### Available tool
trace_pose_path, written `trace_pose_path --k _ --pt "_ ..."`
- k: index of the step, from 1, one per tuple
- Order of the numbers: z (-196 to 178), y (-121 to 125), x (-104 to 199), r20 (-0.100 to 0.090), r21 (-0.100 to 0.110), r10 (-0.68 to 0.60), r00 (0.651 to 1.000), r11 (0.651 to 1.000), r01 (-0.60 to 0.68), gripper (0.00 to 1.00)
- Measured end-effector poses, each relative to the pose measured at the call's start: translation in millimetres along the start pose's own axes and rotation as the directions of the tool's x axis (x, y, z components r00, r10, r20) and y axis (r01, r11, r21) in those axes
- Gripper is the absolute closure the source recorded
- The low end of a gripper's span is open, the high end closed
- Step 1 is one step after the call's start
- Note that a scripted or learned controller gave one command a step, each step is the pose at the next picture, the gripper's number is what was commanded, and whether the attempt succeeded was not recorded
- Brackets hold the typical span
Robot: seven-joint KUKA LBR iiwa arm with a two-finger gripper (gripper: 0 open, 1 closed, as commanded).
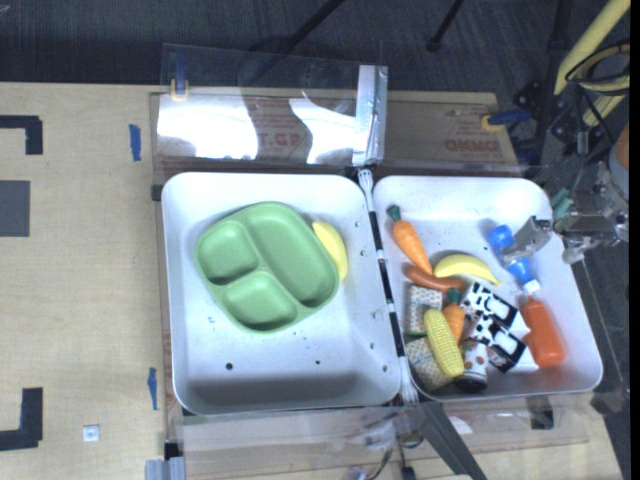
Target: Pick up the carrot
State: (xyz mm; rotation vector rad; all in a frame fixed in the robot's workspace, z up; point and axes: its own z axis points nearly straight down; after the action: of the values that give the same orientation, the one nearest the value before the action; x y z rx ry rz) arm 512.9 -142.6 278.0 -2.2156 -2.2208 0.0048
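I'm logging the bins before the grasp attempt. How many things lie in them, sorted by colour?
Green: 1, the divided plate
Yellow: 3, the lemon-like piece, banana, corn cob
Orange: 3, the carrot, a smaller carrot piece, bottle
Blue: 1, the blue bottle
Black-and-white: 1, the patterned toy
Total: 9

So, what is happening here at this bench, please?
A robot arm is meant to pick up the orange carrot with a green top, which lies untouched in the right white bin among other toy foods, close above a yellow banana. The gripper sits at that bin's right edge, away from the carrot. The left white bin holds a green divided plate.
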Motion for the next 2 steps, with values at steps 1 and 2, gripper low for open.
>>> trace_pose_path --k 1,2 --pt "86 -32 38 0.0 0.0 -0.071 0.997 0.997 0.071 0.0" --pt "96 67 52 0.001 -0.003 -0.238 0.971 0.971 0.238 0.0"
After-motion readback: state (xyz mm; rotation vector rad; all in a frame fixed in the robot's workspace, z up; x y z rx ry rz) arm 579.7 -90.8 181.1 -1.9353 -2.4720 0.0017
